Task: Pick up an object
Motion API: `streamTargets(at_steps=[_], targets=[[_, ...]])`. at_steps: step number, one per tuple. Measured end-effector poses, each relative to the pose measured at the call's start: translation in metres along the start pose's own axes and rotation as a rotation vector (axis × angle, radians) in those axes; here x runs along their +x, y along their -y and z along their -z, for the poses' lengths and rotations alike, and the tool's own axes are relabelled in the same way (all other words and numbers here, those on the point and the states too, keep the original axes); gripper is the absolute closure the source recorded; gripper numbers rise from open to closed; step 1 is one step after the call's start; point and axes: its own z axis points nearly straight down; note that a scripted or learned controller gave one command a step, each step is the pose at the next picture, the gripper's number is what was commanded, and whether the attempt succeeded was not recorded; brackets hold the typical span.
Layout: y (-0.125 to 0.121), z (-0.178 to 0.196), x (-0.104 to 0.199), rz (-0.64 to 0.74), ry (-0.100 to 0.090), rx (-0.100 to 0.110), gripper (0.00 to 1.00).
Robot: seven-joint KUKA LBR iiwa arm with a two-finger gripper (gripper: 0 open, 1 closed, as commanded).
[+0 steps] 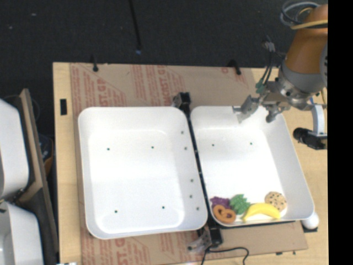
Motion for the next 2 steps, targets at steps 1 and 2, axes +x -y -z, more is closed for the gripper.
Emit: streamTargets(at_steps=[1,2], targets=[[0.071,-0.059,0.023,0.0,-0.001,0.006,0.0],[0.067,-0.151,-0.017,-0.003,-0.001,0.009,0.0]])
